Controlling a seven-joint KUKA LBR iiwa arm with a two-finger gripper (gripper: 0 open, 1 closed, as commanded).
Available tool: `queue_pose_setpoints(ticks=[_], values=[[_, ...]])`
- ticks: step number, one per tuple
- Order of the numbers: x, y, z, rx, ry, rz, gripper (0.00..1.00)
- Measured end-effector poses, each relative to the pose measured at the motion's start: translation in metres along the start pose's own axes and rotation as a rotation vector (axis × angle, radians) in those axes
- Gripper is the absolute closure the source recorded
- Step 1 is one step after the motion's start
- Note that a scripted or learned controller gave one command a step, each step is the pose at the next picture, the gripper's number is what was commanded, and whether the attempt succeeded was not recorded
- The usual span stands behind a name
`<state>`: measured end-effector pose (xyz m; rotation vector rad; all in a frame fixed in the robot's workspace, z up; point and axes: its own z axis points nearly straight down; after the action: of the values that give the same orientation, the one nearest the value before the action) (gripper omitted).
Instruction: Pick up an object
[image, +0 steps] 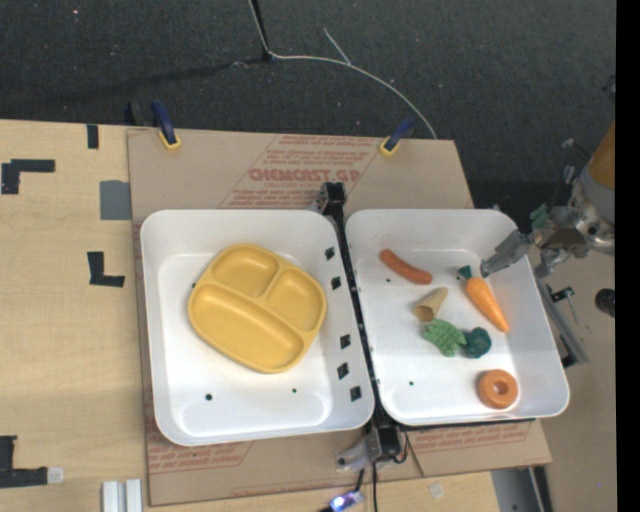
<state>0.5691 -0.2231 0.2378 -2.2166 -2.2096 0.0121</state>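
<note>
Toy food sits scattered across the right bin (400, 225), and the gripper (497, 263) hangs just over that bin's right rim, near its far right corner, with nothing between its fingers; from where I'm standing I can't tell how far apart they are, the tip is too small and dark. Closest to it lies the carrot (487, 303), an orange cone with a green top, lying flat by the right wall with its leafy end pointing up toward the gripper. It looks like light, hard plastic, smooth and likely to skid, so I'd go for the thick end near the top, across its width, not the thin tip. Nearer the bin's middle rests the sausage (404, 267), slim and rounded, a fair target too but quick to roll. Just below it sits a small tan cone (432, 303), and touching that area a green broccoli piece (455, 338), lumpy and probably easier to catch. Down at the near right corner there's a doughnut (497, 388), flat and wide, awkward unless taken by its rim. Over in the left bin (160, 400) lies a yellow divided plate (258, 305), broad and shallow, the hardest of the lot to pinch.
</note>
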Motion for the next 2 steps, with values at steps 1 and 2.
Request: queue_pose_setpoints(ticks=[1,2], values=[[0.001,0.003,-0.008,-0.012,-0.003,-0.004,0.0],[0.0,-0.008,0.046,-0.007,-0.002,-0.003,0.0]])
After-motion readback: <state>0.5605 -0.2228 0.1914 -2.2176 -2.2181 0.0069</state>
